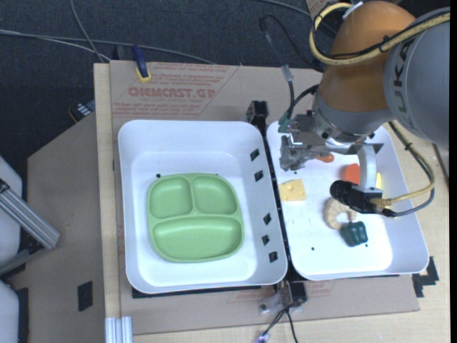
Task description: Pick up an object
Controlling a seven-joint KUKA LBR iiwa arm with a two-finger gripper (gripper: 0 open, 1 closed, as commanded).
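Bins: 2, white, side by side: left bin (136, 191), right bin (400, 252).
Divided plates: 1, green (194, 217), three compartments, in the left bin.
Yellow squares: 1 (292, 191), in the right bin.
Orange pieces: 1 (350, 172), right bin.
Tan pieces: 1 (333, 214), right bin.
Teal pieces: 1 (354, 234), right bin.
Arms: 1 (371, 56).

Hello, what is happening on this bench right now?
A grey and orange robot arm reaches in from the right, and its gripper hangs over the right bin. Just below it lies a yellow cheese-like piece, with a beige piece, a teal piece and an orange piece nearby. The left bin holds a green divided plate. Nothing looks picked up yet.
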